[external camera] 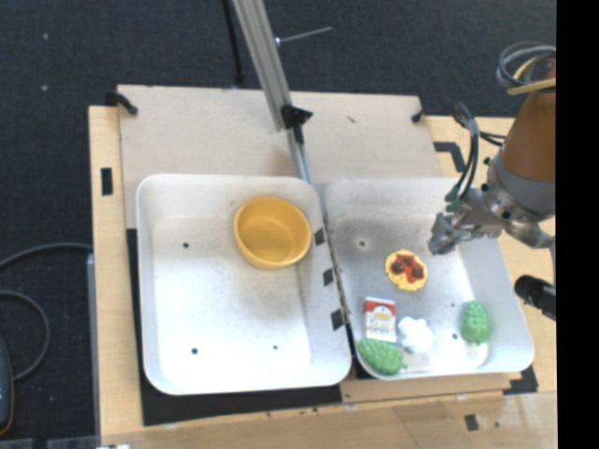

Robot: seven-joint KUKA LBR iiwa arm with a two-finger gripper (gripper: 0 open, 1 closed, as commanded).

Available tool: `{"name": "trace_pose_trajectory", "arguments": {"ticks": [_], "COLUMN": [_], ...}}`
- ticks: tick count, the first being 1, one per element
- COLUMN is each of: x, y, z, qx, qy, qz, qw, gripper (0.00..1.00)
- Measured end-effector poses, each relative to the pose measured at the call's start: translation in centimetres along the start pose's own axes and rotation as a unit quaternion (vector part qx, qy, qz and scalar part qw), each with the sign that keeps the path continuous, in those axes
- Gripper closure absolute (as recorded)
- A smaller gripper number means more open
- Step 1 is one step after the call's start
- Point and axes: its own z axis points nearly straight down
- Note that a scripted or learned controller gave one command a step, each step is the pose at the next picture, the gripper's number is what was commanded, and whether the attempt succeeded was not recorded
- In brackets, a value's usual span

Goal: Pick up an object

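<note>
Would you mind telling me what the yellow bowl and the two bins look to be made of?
The yellow bowl looks like moulded plastic: uniform colour, smooth matte surface, thick rounded rim. The left bin and right bin seem white plastic too, with rounded corners and grey scuffing, though painted metal can't be excluded.

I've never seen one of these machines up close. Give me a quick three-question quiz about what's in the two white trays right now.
1. True or false: the yellow bowl sits in the left bin.
2. Which thing lies nearest the gripper? A) the small tart with red topping B) the green object by the right rim C) the red and white carton
3. Fill in: the carton lies in the ____ bin.

Key: 1 true. 2 A. 3 right.
</note>
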Motion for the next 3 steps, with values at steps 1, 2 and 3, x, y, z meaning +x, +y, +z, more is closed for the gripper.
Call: {"name": "trace_pose_trajectory", "arguments": {"ticks": [1,2,3], "x": [5.9,11.1,16.5], "y": [-0.4,-0.6,-1.0], "z": [1.3,0.7,0.4], "qx": [0.003,0.002,0.003], "qy": [0.001,0.001,0.001], "qz": [-0.001,-0.003,0.000], "qw": [1.0000,1.0000,1.0000], "gripper": [1.00,1.00,1.00]}}
